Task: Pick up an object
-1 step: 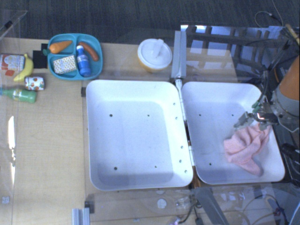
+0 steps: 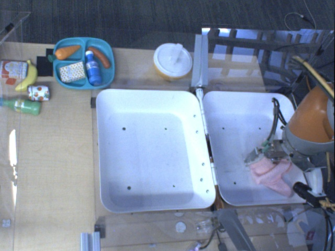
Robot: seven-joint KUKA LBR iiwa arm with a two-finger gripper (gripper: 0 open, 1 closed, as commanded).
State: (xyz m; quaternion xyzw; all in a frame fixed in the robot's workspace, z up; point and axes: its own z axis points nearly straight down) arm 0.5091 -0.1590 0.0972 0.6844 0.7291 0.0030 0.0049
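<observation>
The pink cloth (image 2: 270,172) lies crumpled in the right bin (image 2: 230,140), near its front right corner, and the gripper (image 2: 266,152) is right down on its upper left edge. Fingers open or closed? Cannot tell from here, the metal tips blur into the fabric. Behind them, the arm's orange band (image 2: 310,120) leans in from the right. The left bin (image 2: 152,150) sits alongside. Up top, a blue tray (image 2: 107,51) of toy food, and a yellow lidded cup (image 2: 172,60).

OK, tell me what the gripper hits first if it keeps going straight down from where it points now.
Most likely the pink cloth in the right bin: the gripper sits right over its upper edge, though depth is unclear.
</observation>
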